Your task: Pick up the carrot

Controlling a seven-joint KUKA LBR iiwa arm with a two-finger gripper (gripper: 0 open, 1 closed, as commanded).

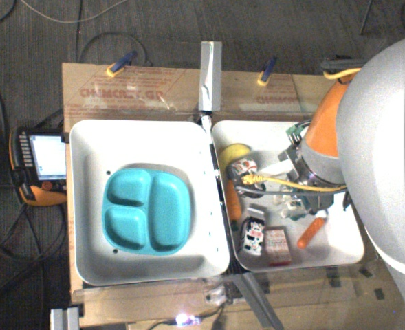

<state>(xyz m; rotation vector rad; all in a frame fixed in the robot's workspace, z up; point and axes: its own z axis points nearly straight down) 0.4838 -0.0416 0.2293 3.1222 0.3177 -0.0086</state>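
An orange carrot [311, 231] lies slanted on the floor of the right bin [340, 256], near its front right. My gripper [293, 206] hangs low over the middle of that bin, just up and left of the carrot, below the orange-banded wrist [326, 133]. The wrist and a yellow cable [278, 180] hide much of it. The carrot rests on the bin floor, beside the gripper rather than inside it.
A second orange, elongated piece [234, 201] lies along the right bin's left wall. A yellow fruit [232, 152] and a small can [244, 168] sit at the back left, a cow-patterned carton [254, 236] and a pinkish box [277, 243] at the front. The left bin [85, 150] holds a teal divided plate [147, 210].
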